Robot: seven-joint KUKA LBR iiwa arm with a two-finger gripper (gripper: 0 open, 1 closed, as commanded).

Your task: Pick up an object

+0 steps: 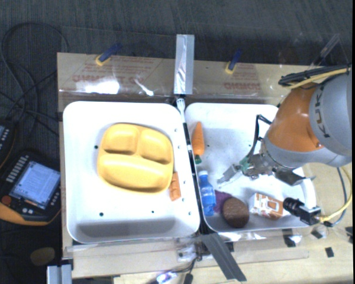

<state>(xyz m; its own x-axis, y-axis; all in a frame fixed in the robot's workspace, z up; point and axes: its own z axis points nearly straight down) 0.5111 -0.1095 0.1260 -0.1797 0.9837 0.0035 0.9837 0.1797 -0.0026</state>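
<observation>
The gripper (239, 169) hangs in the right bin (236, 114), fingers apart on nothing, probably lining up the brown ball (235, 212) at six o'clock.

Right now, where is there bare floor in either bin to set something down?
Left bin: bare strip in front of the yellow tray. Right bin: bare middle between the carrot and the gripper. Crowded near the blue bottle, brown ball and carton.

Right bin (236, 114) upper floor free; bottle (207, 192), brown ball (235, 212) crowd front.
</observation>
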